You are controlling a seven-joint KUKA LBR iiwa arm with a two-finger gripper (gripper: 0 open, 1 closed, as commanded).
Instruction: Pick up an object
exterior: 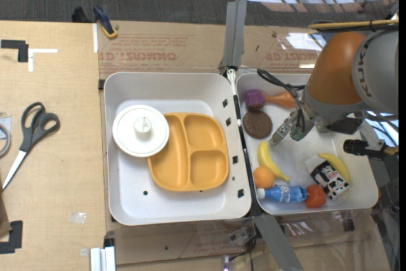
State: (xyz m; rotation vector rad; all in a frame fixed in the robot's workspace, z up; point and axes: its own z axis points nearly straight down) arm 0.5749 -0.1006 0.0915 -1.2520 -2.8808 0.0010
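We see a pale wooden bench (51, 200) with cardboard under two shallow white bins, dark floor behind. The left bin (120, 200) holds a smooth yellow divided plate (190, 152) and a round white lid (140, 129) overlapping its edge. The right bin (365, 197) holds a banana (271, 162), a blue bottle (283, 194), a brown round cookie (257, 124), an orange (263, 177) and a purple lump (254, 98). The gripper (287, 131) hangs just beside the cookie, its claw narrowly parted, gripping nothing. Scissors (28, 136) lie on the bench.
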